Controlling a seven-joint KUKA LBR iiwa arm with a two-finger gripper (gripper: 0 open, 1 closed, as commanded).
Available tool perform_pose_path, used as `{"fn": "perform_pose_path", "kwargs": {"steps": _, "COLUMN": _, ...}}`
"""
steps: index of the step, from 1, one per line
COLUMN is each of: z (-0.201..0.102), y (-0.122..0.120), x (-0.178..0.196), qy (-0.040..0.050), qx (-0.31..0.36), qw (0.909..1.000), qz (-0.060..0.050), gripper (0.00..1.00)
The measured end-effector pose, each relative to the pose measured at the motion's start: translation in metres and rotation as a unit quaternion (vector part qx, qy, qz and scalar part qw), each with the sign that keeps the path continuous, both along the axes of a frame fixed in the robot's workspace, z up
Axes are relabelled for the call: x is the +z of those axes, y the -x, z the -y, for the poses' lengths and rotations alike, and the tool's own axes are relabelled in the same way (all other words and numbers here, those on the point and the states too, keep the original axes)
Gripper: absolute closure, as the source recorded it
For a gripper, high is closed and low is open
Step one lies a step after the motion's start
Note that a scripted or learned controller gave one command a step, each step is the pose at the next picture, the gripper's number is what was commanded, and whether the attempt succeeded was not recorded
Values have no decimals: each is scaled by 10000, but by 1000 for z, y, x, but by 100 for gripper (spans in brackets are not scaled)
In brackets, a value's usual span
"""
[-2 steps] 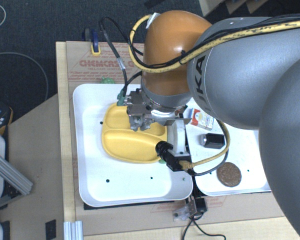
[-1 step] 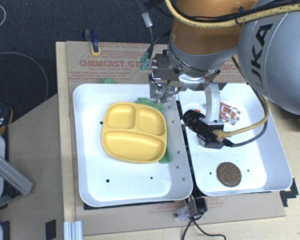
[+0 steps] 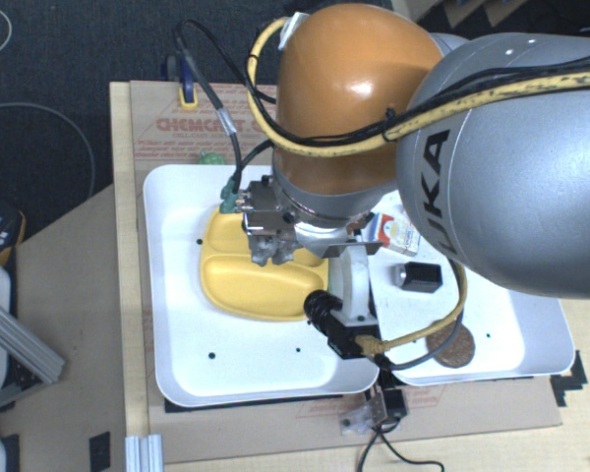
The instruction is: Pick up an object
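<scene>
A large yellow, rounded object (image 3: 256,285) lies in the left white bin (image 3: 172,303), towards its right half. The gripper (image 3: 273,251) is down on the upper edge of this yellow object, right below the orange wrist band (image 3: 349,77). The bulk of the arm covers the gripper from above, so its grip is hidden. A black cable connector (image 3: 326,315) hangs just right of the yellow object.
The right bin (image 3: 536,337) holds a small black box (image 3: 420,276), a white packet with red and blue print (image 3: 393,232) and a brown disc (image 3: 454,348). Both bins rest on cardboard (image 3: 147,126). The grey arm (image 3: 511,155) covers much of the right bin.
</scene>
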State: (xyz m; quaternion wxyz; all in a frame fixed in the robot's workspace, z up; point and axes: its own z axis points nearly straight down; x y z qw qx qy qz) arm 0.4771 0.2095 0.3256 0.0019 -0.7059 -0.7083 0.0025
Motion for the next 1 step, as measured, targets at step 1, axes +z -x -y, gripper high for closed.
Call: {"fn": "perform_pose_path", "kwargs": {"steps": 1, "z": 70, "y": -3, "x": 121, "qy": -24, "qx": -50, "qw": 9999, "qz": 108, "gripper": 100}}
